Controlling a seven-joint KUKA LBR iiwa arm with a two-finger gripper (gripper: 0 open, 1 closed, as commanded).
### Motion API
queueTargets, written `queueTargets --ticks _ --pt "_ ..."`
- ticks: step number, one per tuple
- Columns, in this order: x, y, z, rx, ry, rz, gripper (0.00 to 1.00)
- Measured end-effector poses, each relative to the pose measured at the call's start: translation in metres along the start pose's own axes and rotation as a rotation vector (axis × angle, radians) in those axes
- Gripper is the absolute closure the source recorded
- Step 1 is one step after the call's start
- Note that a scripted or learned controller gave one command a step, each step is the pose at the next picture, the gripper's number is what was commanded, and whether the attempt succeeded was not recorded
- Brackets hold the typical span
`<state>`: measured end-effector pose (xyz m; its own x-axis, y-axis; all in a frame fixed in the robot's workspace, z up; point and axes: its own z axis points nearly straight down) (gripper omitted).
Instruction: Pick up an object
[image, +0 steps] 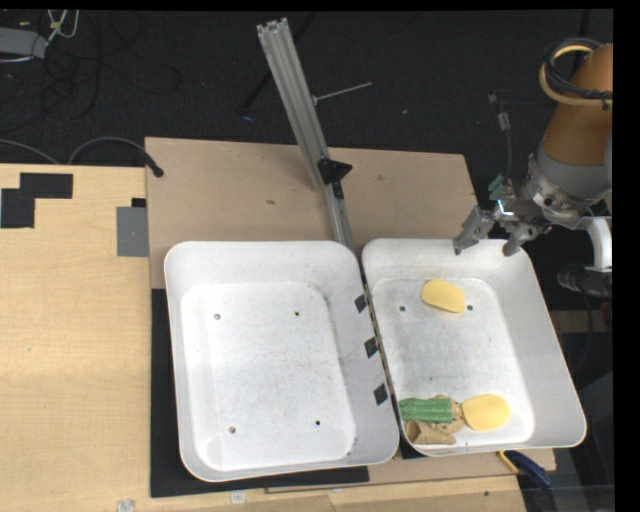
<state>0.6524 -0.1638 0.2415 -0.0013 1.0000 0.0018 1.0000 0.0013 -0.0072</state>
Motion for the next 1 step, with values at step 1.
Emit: queueTargets --ticks 1 --pt "0.0002 0.0009 -0.0029 -0.004 -0.002 -0.002 0.0"
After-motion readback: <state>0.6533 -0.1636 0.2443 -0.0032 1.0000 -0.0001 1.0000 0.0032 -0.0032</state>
